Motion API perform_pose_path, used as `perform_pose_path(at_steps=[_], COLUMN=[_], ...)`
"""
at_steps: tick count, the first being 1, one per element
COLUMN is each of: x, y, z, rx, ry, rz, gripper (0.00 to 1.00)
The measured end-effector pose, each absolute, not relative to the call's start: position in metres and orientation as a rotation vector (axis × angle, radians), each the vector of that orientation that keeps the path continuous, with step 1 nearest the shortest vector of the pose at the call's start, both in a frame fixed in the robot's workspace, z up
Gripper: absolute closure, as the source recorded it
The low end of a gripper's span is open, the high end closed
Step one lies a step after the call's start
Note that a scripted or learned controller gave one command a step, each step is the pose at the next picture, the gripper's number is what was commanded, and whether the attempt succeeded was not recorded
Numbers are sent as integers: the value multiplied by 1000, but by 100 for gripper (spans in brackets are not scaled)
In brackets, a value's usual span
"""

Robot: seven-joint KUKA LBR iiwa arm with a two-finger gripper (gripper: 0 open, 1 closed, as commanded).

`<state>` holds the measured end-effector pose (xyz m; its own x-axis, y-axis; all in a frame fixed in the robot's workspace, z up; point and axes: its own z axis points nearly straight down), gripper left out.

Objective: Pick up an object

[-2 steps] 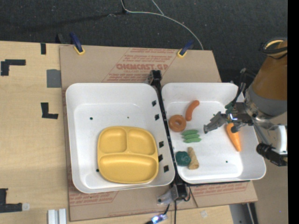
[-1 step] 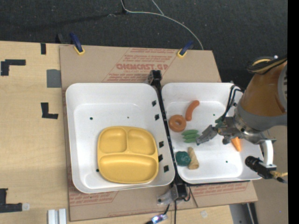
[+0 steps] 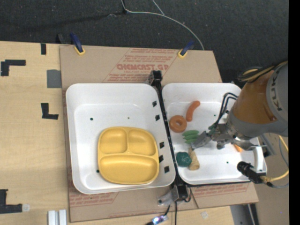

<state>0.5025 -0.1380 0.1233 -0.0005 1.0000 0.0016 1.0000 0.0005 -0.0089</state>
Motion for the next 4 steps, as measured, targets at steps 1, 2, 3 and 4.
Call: perform_pose_path(at_steps=[1, 2, 3, 4], x=[502, 503, 503, 506], y=[-138, -138, -144, -143], z=[82, 95, 138, 201], rx=[-2219, -2221, -2221, -2222], ry=[-2220, -2222, -2222, -2226], rz=[5, 2, -1, -3], gripper=[0, 100, 100, 100])
